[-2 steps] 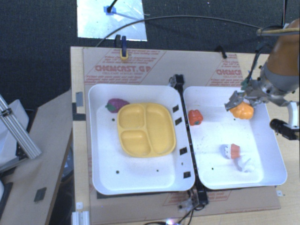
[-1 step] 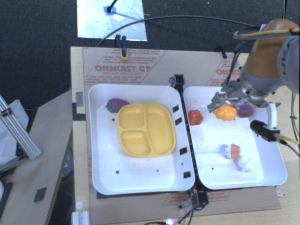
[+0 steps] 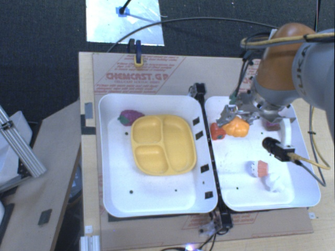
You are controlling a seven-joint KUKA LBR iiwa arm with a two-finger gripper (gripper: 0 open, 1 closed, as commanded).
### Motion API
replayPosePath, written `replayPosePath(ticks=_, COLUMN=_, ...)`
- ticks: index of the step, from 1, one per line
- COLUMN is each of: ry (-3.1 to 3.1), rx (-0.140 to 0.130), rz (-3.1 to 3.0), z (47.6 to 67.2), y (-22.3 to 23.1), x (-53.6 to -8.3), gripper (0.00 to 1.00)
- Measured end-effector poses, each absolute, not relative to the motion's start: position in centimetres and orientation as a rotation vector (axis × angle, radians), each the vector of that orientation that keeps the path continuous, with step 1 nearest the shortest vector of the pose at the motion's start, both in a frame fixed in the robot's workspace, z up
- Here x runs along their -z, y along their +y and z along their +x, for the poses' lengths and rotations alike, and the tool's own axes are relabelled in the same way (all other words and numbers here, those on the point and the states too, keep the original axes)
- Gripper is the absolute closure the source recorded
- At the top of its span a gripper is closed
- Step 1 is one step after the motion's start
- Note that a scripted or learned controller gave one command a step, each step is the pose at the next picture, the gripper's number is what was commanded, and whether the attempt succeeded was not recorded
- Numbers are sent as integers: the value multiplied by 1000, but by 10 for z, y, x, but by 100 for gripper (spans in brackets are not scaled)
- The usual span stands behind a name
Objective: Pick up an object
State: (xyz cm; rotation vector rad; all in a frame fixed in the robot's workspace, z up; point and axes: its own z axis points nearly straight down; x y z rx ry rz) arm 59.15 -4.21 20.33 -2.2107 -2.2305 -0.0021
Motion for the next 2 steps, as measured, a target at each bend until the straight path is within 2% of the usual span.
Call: replayPosePath(ticks=2, ry=-2233, rx=6, rz=-2209, z=590, y=73, x=-225, gripper=100)
